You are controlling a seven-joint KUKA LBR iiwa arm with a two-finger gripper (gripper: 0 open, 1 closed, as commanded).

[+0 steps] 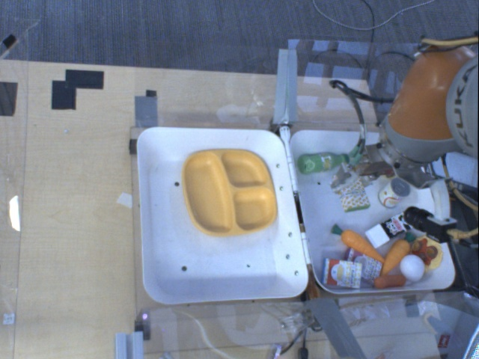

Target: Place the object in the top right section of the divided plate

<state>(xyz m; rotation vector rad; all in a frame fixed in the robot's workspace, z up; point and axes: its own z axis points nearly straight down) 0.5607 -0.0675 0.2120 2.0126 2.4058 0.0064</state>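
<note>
Yellow three-section divided plastic plate (228, 191) centred in left white bin (161, 275), awaiting delivery; claw (358, 172) grip impossible to tell.

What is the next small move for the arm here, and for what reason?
Probably lower the gripper onto one item in the right bin, perhaps the green bottle beside it. The yellow divided plate in the left bin holds nothing in its top right section, and no object is seen between the fingers.
</note>
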